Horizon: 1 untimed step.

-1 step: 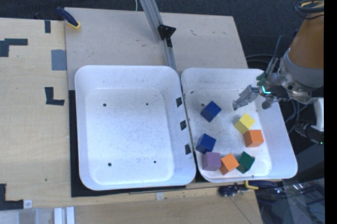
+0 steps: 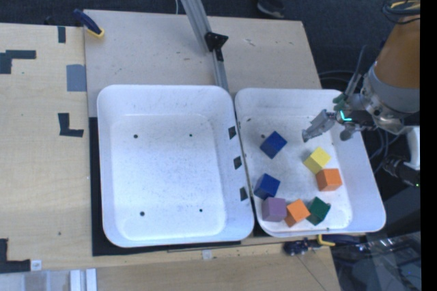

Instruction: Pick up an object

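The right bin [image 2: 362, 214] holds several small blocks: two blue cubes [image 2: 273, 144] [image 2: 267, 185], a yellow one [image 2: 317, 159], an orange one [image 2: 329, 178], a purple one [image 2: 274, 208], a second orange one [image 2: 297, 212] and a green one [image 2: 318, 210]. My gripper [image 2: 330, 127] hangs over the bin's upper right part, above and to the right of the yellow block. Its fingers [image 2: 315, 126] are spread apart with nothing between them.
The left bin [image 2: 109, 105] lies beside the right one. A grey metal bar [image 2: 194, 3] slants down to the gap between the bins. A blue and yellow tool [image 2: 89, 22] lies on the bench at the upper left. Cables hang at the right.
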Available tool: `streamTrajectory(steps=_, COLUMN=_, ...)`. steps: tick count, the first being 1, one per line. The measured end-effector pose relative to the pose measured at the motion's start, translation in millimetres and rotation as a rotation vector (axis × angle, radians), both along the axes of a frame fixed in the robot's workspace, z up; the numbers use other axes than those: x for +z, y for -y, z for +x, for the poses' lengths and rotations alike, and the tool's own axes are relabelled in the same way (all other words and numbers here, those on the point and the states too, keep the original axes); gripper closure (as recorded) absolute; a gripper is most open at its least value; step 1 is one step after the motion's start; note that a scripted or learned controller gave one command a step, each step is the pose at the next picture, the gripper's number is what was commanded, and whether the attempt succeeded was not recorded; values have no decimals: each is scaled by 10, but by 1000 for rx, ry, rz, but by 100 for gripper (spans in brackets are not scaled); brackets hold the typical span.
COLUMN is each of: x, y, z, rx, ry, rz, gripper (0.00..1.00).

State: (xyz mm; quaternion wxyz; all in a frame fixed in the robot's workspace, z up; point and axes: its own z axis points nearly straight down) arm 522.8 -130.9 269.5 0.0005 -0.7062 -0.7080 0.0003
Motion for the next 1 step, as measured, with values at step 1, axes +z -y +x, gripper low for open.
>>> streamTrajectory(steps=1, x=-566, y=-90, z=-66, rx=-1, ry=-6, rz=1, gripper=0)
